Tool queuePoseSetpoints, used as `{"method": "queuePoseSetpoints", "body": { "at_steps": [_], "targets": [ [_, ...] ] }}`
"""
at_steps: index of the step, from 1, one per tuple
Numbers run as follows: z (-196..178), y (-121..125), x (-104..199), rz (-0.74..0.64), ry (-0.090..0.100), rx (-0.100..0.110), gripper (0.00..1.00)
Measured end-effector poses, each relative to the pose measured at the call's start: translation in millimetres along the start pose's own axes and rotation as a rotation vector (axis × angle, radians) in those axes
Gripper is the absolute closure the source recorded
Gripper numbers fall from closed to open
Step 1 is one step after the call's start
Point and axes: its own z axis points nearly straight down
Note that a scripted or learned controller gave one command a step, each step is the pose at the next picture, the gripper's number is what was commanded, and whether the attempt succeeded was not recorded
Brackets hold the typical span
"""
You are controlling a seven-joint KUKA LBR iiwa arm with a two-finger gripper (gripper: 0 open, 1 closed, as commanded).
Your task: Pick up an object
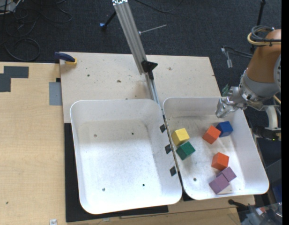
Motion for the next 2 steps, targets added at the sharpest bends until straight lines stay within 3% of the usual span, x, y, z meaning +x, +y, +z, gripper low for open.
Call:
{"method": "queuePoseSetpoints", "body": {
  "at_steps": [1, 2],
  "targets": [
    [-53.5, 0.9, -0.9, -0.002, 0.0, -0.002, 1.0],
    [-51.5, 1.2, -0.6, -0.004, 0.0, 0.003, 1.0]
  ]
}}
